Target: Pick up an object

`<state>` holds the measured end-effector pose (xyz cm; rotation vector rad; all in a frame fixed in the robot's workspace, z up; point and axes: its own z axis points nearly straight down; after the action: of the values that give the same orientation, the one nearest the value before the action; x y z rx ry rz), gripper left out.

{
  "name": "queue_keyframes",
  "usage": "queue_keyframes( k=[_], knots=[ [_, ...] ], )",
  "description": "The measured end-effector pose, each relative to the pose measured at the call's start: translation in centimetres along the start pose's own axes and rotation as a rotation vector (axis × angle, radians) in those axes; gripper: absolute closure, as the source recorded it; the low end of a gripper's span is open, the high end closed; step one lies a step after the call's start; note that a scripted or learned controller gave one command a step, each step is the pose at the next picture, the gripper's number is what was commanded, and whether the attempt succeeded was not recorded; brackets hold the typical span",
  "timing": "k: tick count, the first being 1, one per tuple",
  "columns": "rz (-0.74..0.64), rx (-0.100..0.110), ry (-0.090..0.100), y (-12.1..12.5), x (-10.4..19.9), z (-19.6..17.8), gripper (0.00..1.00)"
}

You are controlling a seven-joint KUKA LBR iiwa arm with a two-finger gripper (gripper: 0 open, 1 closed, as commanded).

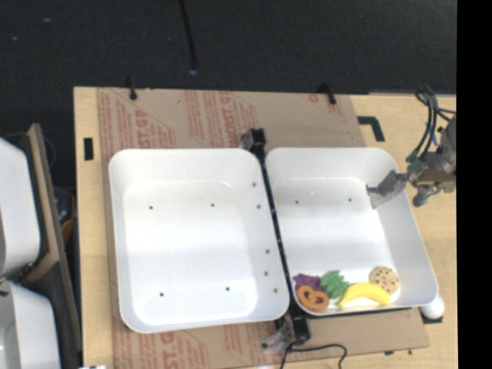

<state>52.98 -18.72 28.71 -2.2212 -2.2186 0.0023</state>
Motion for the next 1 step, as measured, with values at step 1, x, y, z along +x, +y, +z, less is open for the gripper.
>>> queue_keyframes(
  k=[1],
  knots=[
    [0.0,-0.003,-0.001,0.06,0.0,-0.17,0.0]
  ],
)
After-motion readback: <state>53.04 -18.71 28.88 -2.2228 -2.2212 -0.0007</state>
